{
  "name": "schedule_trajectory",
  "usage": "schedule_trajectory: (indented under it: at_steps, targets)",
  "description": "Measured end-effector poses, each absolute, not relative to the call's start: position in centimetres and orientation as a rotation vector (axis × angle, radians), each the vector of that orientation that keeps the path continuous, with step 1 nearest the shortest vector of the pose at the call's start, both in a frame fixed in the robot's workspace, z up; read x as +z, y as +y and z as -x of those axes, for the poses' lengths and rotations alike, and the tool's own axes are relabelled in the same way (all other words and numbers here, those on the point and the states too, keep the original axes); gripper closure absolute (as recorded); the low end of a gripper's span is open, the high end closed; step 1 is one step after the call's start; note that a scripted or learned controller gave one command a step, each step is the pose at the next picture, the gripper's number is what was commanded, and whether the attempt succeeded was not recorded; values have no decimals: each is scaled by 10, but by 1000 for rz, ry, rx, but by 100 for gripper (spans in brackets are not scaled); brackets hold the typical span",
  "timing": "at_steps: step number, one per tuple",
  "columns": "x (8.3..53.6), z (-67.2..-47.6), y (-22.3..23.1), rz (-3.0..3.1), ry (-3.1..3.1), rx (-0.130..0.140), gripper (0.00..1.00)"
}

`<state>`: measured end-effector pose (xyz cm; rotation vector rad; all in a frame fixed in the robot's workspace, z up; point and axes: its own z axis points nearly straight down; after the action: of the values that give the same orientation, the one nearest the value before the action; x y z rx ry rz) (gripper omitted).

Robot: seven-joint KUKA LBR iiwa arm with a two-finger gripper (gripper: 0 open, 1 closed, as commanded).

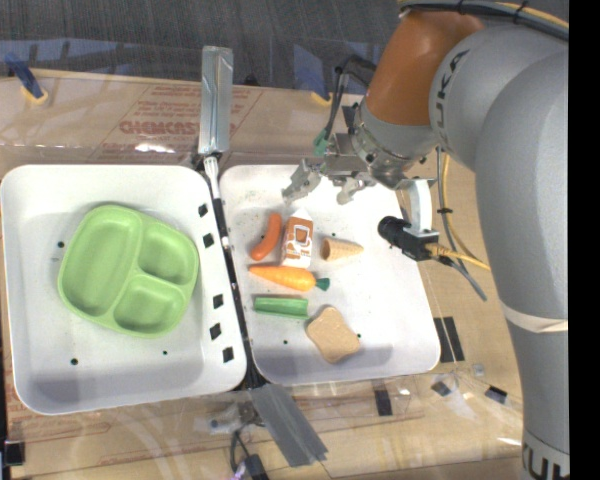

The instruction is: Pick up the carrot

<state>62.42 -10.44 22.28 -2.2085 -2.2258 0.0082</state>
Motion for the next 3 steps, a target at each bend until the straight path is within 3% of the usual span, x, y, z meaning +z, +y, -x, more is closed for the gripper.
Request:
schedule_trajectory:
  at_steps: [1, 2, 3]
  targets:
    - [103, -578, -121, 2319, -2105, 13, 0]
    - [90, -507, -109, 2451, -1959, 3, 0]
    - [97, -508, -112, 2449, -1961, 9, 100]
